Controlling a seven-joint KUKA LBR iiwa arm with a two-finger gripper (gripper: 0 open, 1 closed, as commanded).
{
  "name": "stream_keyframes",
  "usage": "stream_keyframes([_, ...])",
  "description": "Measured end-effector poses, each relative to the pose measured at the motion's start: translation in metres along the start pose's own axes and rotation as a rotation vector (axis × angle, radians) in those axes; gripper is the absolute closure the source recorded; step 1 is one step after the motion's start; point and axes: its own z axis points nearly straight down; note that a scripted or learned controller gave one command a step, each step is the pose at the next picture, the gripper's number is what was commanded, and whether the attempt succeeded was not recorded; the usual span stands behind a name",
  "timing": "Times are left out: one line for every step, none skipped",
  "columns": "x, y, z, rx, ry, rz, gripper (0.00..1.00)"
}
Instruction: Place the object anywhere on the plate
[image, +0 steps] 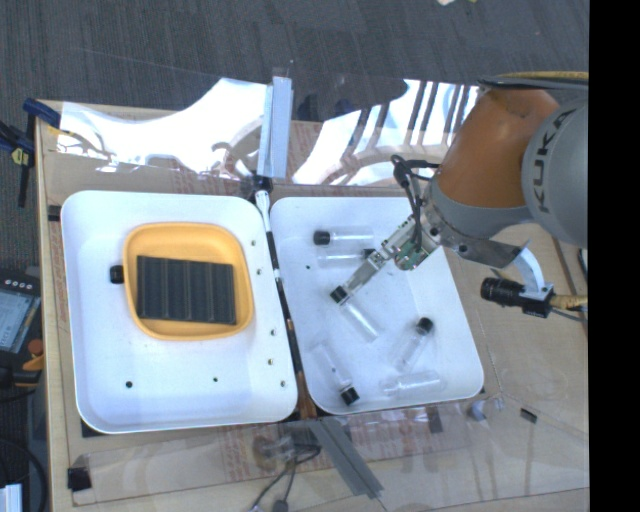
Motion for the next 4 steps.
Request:
stream_keyframes([0.006, 0.006, 0.032, 0.000, -0.001, -0.360, 0.00])
stream_keyframes([0.025, 0.024, 0.017, -0.002, -0.005, -0.735, 0.00])
stream_keyframes([0.059, 0.031, 0.010, 0.000, -0.001, -1.082, 0.00])
stream_keyframes([0.092, 0.078, 0.036, 0.001, 0.000, -1.360, 0.00])
